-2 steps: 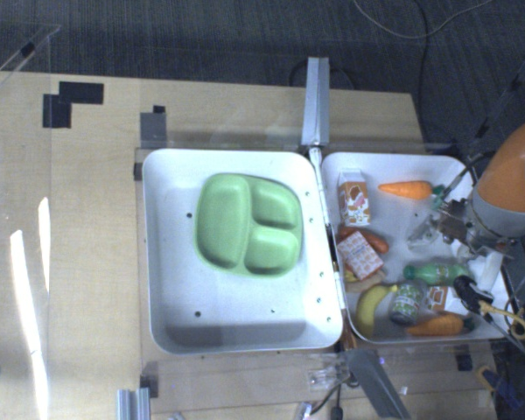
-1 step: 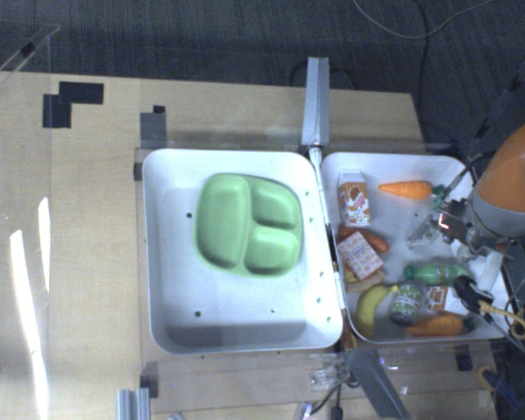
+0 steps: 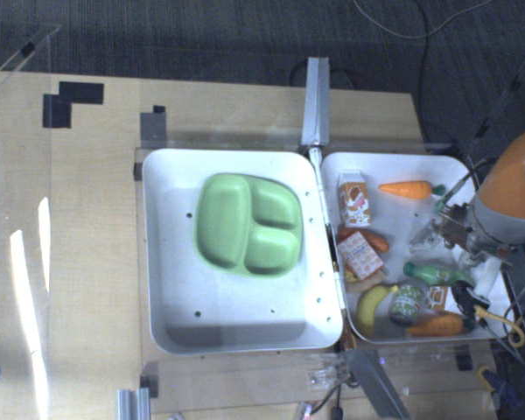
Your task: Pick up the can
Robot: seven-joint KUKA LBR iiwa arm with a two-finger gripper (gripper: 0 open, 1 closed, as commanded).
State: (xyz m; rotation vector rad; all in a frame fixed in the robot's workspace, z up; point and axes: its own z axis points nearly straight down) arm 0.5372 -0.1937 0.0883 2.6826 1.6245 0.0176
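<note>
While my arm hangs over the right edge of the right bin, the work is at the approach: I am above the clutter and have hold of nothing that I can see. My pincer sits low over the middle right of that bin, near a green bottle, and from this slanted look down I cannot tell how wide it stands. The can lies near the bin's front wall, green-labelled, just beside a banana on one side and a small box on the other, with a carrot close in front of it. Further back lie a juice carton, a second carrot and a flat snack packet. The left bin holds a green divided tray and plays no part here. My next move, I judge, is to shift toward the front of the bin, line up over the can and come down cleanly, since its neighbours crowd it and could easily be nudged or caught instead.
</note>
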